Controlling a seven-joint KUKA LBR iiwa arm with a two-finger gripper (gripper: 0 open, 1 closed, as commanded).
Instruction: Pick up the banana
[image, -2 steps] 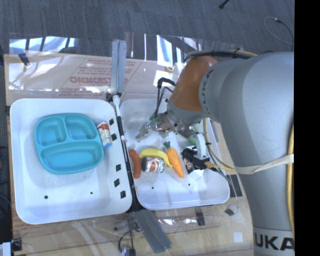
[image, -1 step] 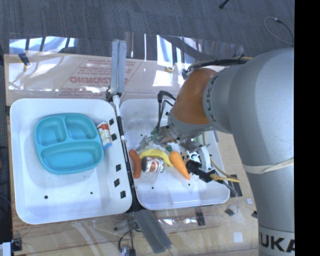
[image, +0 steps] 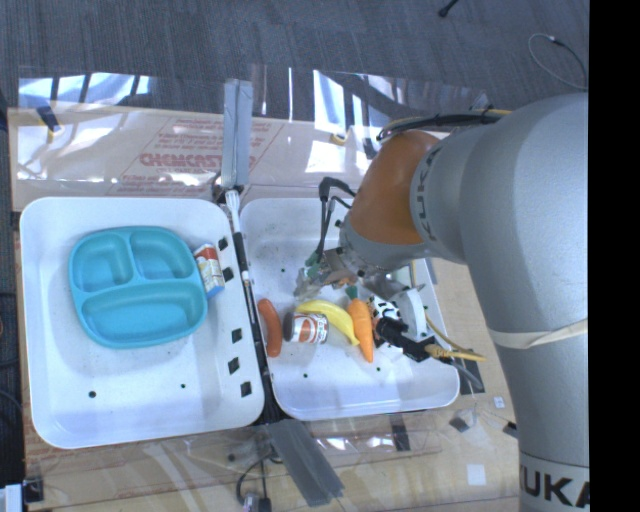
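Jaws cannot be read from the camera view: the gripper (image: 335, 270) is sitting under the orange band of the arm (image: 480, 200), and whether it is spread or pinching anything is impossible to tell.

Seen from above, the banana (image: 333, 316) is lying in the right bin (image: 290, 400), just below the gripper and crowded by its neighbours. A can (image: 306, 328) is lying on its side against the banana's left end, a carrot (image: 362, 330) is pressing along its right, and a sausage (image: 270, 327) is resting near the divider. That crowding probably leaves little room for a clean grasp.

In the left bin (image: 60, 400), a blue tray (image: 135, 285) is sitting with a small can (image: 209, 270) at its edge.

Reaching in from the right, the arm is bending steeply down, with the wrist hanging over the middle of the right bin.
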